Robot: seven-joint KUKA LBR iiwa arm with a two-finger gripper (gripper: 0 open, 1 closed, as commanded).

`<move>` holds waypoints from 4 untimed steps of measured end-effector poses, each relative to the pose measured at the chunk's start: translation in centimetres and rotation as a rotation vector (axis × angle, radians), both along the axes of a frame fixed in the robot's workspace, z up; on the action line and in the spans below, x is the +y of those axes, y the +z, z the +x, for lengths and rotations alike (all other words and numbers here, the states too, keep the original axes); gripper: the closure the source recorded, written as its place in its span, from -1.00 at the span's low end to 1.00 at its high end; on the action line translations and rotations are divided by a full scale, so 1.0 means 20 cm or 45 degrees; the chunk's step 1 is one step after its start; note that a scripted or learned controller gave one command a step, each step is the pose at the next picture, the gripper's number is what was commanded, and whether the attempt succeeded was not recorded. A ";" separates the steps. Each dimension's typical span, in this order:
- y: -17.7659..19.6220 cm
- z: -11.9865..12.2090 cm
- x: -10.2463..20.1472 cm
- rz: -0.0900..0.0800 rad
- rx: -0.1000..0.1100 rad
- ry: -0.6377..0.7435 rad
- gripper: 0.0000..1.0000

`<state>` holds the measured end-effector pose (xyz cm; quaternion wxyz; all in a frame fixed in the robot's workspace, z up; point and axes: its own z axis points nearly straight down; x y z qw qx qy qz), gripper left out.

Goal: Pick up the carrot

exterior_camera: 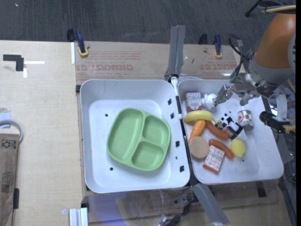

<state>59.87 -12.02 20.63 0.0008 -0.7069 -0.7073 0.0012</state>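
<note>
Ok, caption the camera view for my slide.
Gripper above the right bin, carrot lying beside the banana, green tray in the left bin.

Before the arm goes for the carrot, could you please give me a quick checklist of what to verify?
1. Carrot in view in the right bin: ok.
2. Top of carrot uncovered: ok.
3. Room around carrot: not ok; banana touches its upper end, the round tan piece its lower end.
4. Tool above carrot: not ok; it sits toward the bin's far side.
5. Tool holding nothing: cannot tell.
</note>
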 end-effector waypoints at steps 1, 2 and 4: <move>-0.37 -0.23 0.13 0.003 -0.001 0.915 -1.00; -0.57 -0.06 0.09 0.002 -0.003 0.846 -1.00; -0.08 -0.49 0.34 0.002 -0.001 0.542 1.00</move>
